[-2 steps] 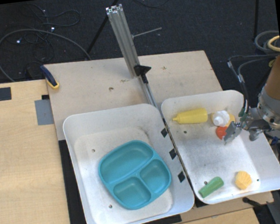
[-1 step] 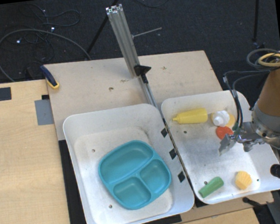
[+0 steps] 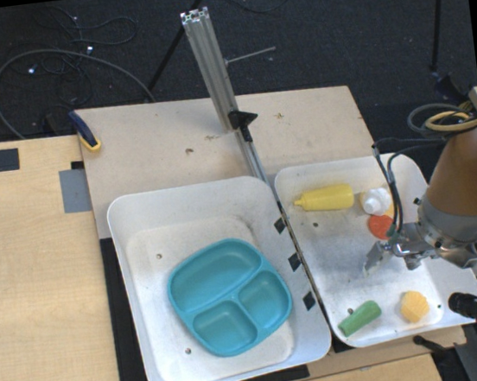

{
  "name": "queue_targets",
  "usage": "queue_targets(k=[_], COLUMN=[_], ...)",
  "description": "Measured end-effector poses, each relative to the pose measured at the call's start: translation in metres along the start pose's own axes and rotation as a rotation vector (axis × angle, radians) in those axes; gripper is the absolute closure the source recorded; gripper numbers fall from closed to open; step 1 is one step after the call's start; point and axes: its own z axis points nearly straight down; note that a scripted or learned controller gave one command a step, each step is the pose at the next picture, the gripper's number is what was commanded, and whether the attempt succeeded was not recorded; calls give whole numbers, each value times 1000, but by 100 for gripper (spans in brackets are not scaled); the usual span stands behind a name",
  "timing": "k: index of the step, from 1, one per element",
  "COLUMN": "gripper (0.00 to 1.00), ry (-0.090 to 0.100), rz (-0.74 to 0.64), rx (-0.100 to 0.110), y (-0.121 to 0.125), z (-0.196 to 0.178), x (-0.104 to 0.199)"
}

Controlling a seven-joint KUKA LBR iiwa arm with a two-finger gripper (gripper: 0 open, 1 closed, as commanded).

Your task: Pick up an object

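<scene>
Reaching in from the right edge of the camera view, the grey arm (image 3: pixel 462 199) with its orange band hangs over the right-hand white bin (image 3: pixel 343 289), its wrist bent so that the gripper (image 3: pixel 384 253) points leftward and down toward the bare middle of that bin's floor. The two fingers look slightly spread, with the bin floor showing around their tips and nothing pinched between them. Five loose things lie in this right bin. One yellow bottle-shaped object (image 3: pixel 324 199) lies on its side near the far wall. One small white piece (image 3: pixel 374 203) sits just to its right, and one orange-red piece (image 3: pixel 380 225) lies just below that, close beside the arm's wrist and just above the gripper. One green cylinder (image 3: pixel 359 317) lies tilted near the front wall, below and left of the fingertips and apart from them. One yellow-orange rounded item (image 3: pixel 415 305) rests near the front right corner, beside the green cylinder but not touching it. The left white bin (image 3: pixel 141 242) holds a single teal divided tray (image 3: pixel 228 295) with three compartments, set at a slant on the bin floor. Two bins in all stand side by side on the bench (image 3: pixel 171 142), with an upright metal post (image 3: pixel 212 67) rising behind the seam between them.
</scene>
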Motion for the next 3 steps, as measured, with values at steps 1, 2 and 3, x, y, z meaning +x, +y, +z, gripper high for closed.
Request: queue_targets(k=[1,2,3], gripper=[100,100,100], ry=[-1,-4,-3], rz=[4,3,-2], rx=[-2,-11,-10], y=[0,1,2], z=[-12,-70,-111], x=[-2,-12,-12])
